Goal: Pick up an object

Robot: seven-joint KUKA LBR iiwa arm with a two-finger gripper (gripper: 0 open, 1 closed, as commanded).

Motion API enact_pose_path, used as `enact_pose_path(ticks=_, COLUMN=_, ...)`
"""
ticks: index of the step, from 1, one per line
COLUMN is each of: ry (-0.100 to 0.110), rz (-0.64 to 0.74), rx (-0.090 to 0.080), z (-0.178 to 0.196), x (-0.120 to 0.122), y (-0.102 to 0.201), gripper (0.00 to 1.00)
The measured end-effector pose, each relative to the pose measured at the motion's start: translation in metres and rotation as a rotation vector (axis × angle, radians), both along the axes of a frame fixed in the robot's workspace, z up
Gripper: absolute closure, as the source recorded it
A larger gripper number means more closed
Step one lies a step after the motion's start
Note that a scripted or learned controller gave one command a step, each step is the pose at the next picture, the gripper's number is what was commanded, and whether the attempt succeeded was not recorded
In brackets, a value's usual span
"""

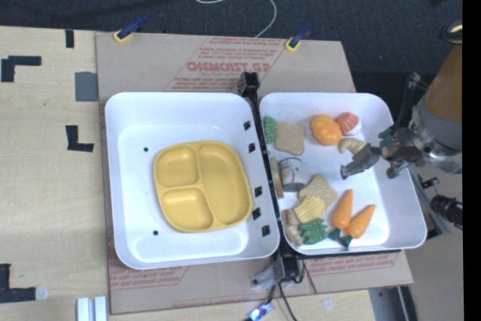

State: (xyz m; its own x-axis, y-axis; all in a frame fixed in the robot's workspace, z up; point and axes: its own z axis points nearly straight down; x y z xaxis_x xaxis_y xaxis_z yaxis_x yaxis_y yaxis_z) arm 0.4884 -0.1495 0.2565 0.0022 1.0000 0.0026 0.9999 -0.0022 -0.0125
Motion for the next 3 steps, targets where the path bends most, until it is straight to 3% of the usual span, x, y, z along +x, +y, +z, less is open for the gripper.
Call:
enact_pose_path(ticks=1, ry=-0.011, rz=0.003, rx=-0.002, z=0.005, x=0.002, y=0.000, gripper=0.00)
enact_pose_path(ticks=3, ry=-0.005, rz=0.003, rx=0.000, z=-0.107, x=0.002, y=0.001, gripper=0.00)
